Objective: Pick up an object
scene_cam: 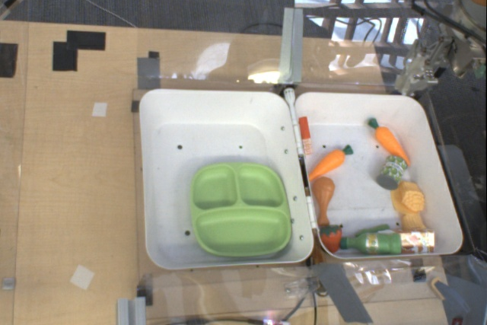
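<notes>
Toy carrot [389, 139] lies untouched; gripper [423, 72] hangs above bin's corner.

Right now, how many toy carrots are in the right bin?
2. One carrot lies near the right bin's far right corner; the other carrot lies left of the middle, near the divider. The orange piece at the front edge is too unclear to count.
</notes>
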Robot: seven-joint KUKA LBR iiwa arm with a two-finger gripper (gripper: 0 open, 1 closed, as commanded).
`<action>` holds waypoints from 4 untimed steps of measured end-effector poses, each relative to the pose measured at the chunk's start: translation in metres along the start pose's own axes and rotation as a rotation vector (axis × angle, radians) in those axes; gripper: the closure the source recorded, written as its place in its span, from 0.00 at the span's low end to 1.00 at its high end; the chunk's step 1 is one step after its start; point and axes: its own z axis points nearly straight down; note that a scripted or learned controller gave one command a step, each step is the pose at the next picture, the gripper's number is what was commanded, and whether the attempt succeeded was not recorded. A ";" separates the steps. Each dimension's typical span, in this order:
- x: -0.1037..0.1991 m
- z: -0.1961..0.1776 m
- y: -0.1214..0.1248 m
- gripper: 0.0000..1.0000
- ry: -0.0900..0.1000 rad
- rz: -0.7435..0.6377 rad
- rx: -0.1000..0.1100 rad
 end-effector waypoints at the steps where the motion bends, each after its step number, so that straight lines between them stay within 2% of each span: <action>1: -0.016 -0.067 0.011 1.00 -0.004 0.086 -0.001; 2: 0.002 -0.029 -0.047 1.00 0.003 -0.236 0.000; 3: -0.016 -0.081 -0.045 1.00 -0.001 -0.145 0.000; 4: -0.018 -0.095 -0.044 1.00 -0.013 -0.147 0.002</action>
